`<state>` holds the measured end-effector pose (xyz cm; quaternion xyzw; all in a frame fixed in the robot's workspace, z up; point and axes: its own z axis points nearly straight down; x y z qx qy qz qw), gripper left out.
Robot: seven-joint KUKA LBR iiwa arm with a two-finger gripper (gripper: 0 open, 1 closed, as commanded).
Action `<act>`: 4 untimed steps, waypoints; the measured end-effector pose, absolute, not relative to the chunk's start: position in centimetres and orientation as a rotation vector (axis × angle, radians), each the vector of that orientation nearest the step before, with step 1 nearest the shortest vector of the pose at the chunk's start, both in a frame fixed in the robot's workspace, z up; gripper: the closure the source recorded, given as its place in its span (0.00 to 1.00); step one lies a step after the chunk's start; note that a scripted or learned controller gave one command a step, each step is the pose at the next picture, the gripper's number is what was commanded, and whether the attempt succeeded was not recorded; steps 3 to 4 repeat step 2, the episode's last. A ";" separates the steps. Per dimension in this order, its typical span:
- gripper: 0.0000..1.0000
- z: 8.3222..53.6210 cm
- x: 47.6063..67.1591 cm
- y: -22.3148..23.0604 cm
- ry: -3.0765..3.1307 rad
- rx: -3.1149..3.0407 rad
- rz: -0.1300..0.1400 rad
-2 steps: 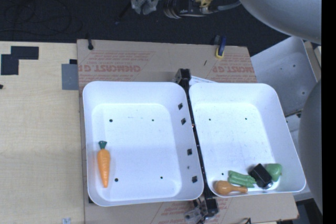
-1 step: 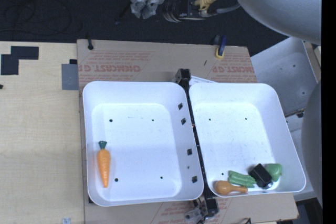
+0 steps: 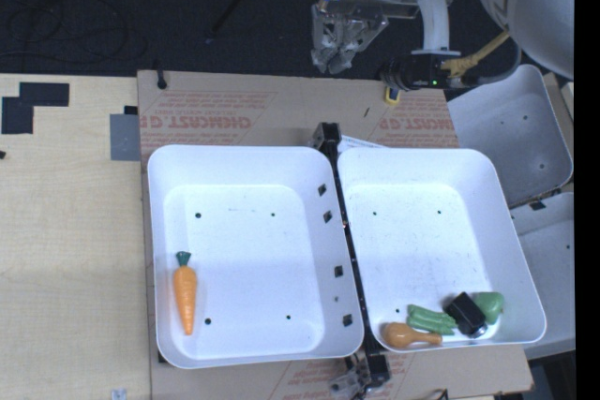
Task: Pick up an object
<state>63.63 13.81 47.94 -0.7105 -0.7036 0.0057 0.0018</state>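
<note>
While nothing is sitting between its fingers, the hand (image 3: 335, 61) is hanging high above the far edge of the cardboard sheet (image 3: 281, 112), well apart from every object; finger spacing, cannot tell. Orange carrot (image 3: 186, 293) is lying in the left bin (image 3: 234, 166), near its front-left corner. Right bin (image 3: 422, 166) is holding a cluster at its front-right corner: tan pear-shaped piece (image 3: 409, 335), green pod (image 3: 431, 319), black block (image 3: 466, 313), green piece (image 3: 490, 303) just beside it.

2 bins (image 3: 239, 166) – maybe 5 objs (image 3: 185, 291)
</note>
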 end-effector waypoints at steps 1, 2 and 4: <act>1.00 51.9 64.4 20.3 -2.227 -2.214 -0.001; 1.00 52.8 64.4 24.6 -2.225 -2.214 0.003; 1.00 52.8 64.4 24.6 -2.225 -2.214 0.003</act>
